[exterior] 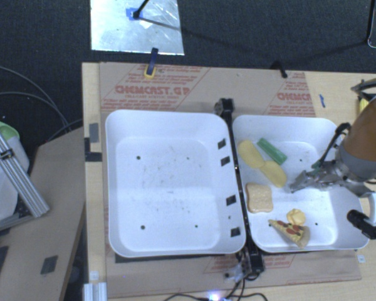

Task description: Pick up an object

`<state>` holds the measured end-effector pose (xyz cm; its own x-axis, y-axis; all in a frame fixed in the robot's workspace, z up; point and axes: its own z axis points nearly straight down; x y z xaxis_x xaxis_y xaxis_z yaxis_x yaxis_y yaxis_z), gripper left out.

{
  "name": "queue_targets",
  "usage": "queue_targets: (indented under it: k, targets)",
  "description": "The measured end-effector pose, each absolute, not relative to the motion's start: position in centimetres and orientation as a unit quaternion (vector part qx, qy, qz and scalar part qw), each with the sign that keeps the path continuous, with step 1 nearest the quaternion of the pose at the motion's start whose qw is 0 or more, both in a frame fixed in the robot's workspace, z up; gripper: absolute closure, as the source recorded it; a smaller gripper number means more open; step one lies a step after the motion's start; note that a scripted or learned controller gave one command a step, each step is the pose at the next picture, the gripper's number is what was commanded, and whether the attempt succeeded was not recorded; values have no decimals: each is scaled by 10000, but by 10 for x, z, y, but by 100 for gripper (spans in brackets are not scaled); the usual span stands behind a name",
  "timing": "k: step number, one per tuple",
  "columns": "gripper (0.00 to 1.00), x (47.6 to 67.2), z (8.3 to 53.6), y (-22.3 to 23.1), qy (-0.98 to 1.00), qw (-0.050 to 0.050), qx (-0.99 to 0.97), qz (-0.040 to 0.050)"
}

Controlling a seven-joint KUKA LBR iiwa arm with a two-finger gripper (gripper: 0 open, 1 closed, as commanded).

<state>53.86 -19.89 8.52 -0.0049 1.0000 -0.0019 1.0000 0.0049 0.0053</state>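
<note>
Red "CHEMCAST" lettering marks the board behind the right bin. Inside that bin lie a green block, yellow pieces, a cracker and a pizza slice. The gripper hovers just beside the yellow pieces; its opening is unclear.

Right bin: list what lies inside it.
Right bin holds a green block, two yellow pieces, a cracker and a pizza slice. The gripper covers some floor.

Two white bins: one well apart from the fingers, one under them. One green block, two yellow pieces, one cracker, one pizza slice, one small yellow lump.
</note>
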Motion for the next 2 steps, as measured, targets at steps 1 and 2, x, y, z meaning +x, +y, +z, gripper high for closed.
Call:
queue_targets:
  k: [1,2]
  targets:
    - [0,611,86,-131,7114,21,7028,34]
    - [0,531,190,-51,7106,15,7036,31]
